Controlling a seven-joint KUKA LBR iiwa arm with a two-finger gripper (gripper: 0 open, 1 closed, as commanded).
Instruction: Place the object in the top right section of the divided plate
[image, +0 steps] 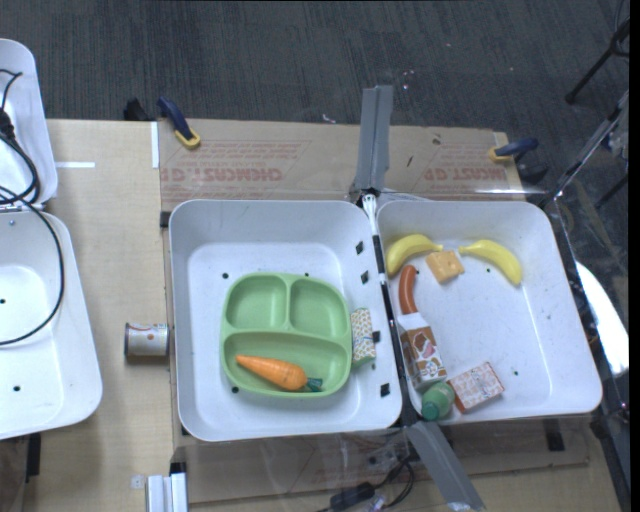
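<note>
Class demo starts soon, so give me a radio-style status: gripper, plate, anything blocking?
Gripper: no report. Green divided plate in left bin, carrot in its bottom section, top right section bare. Bananas, sausage, cartons in right bin. Nothing in the way.

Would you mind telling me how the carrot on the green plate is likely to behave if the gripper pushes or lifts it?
The carrot looks like moulded plastic, so probably stiff and light. Its tapered, rounded body lies flat in the divided plate's bottom section, so a sideways push may roll it in an arc. Its smooth, narrowing shape could slip from a pinch near the tip.
</note>
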